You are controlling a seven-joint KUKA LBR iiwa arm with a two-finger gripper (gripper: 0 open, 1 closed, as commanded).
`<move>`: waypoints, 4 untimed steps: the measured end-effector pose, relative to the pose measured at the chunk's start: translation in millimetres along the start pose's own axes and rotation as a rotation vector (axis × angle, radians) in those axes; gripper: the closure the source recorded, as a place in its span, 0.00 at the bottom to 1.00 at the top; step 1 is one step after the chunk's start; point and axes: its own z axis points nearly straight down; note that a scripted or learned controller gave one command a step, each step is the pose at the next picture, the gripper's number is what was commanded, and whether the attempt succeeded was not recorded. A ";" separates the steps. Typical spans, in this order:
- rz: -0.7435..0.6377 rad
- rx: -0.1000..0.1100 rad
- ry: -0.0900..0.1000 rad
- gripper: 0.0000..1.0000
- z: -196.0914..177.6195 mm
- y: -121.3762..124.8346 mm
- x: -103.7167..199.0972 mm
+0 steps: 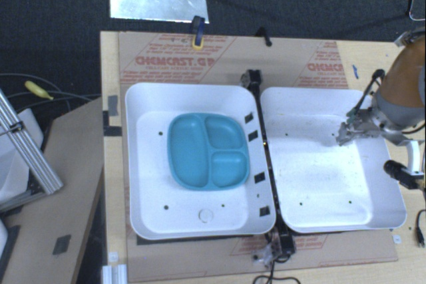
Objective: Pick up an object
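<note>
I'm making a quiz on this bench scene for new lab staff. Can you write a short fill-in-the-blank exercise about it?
1. The blue divided plate lies in the ____ bin.
2. The plate has ____ compartments.
3. The gripper is over the ____ bin.
4. The plate's colour is ____.

Missing words: left; three; right; blue

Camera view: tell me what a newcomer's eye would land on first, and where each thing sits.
The blue divided plate stands out first, lying in the middle of the left white bin. Next comes the grey arm with its orange band, reaching in from the right so that its gripper hangs over the right white bin.
</note>
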 end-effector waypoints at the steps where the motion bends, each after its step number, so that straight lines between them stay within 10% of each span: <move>1: 0.004 0.013 0.005 1.00 23.2 -72.4 8.7; 2: -0.006 0.009 0.007 1.00 21.5 -89.5 95.2; 4: -0.010 -0.002 0.006 1.00 -184.8 -98.2 236.8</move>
